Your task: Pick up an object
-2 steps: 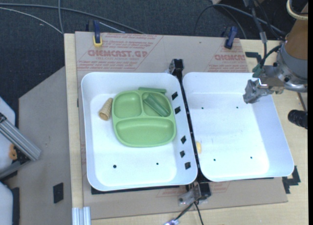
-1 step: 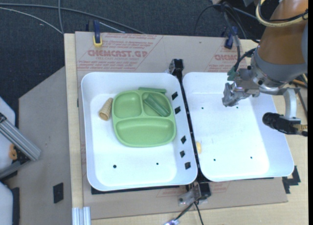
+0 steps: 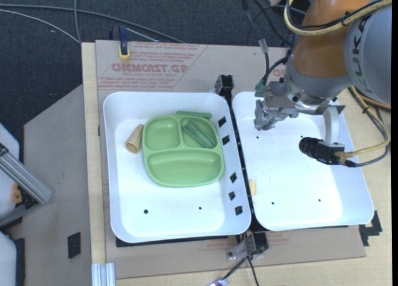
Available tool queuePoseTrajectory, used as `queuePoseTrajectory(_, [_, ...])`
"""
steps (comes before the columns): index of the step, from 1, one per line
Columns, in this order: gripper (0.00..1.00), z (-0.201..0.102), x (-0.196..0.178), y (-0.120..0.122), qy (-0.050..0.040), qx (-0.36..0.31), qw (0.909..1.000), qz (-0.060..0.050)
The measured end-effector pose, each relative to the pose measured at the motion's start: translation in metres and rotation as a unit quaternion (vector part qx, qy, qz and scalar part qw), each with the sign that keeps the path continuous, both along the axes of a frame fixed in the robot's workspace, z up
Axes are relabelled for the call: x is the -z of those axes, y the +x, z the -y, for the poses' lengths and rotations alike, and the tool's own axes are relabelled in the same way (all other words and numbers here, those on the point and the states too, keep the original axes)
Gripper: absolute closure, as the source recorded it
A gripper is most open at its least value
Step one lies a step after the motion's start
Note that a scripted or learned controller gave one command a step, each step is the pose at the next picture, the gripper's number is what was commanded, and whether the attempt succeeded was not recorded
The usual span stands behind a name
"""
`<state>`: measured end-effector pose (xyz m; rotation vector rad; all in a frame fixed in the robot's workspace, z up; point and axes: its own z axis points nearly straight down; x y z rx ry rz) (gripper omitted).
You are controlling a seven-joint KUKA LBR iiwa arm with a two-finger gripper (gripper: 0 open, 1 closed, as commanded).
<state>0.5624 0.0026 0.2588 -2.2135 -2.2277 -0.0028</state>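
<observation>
- Over the right bin (image 3: 348, 207), near its far-left corner, the end effector (image 3: 266, 122) hangs low above bare white floor, with nothing under or between its tips; I cannot tell whether it is open or closed, as the wrist and slant of the view mask it.
- Well to its left, across the divider (image 3: 235, 154) between the bins, the green tray (image 3: 182, 166) lies flat in the left bin (image 3: 168, 219), with a darker green piece (image 3: 200, 132) resting in its upper right compartment, where the raised walls keep it from sliding.
- Farther left again, the small cone (image 3: 134, 138) lies on its side touching the tray's left edge, on the bin floor.
- Closer, on the near side of the end effector and low by the divider, a tiny yellowish scrap (image 3: 252, 186) sits on the right bin's floor; too small to name.
- To its right a black fitting (image 3: 318, 149) with a cable hangs off the arm, not a loose object.
- My judgement: the pick is not yet made. The graspable things all lie in the other bin, so the arm likely has to cross the divider; the cone looks the easiest, being small and free, while the tray's wide flat shape suits two tips poorly.
</observation>
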Motion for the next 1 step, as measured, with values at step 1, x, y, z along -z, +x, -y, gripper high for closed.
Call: queuePoseTrajectory(1, [1.0,-0.0546,-0.0002,0.0066,0.0002,0.0,1.0,0.0])
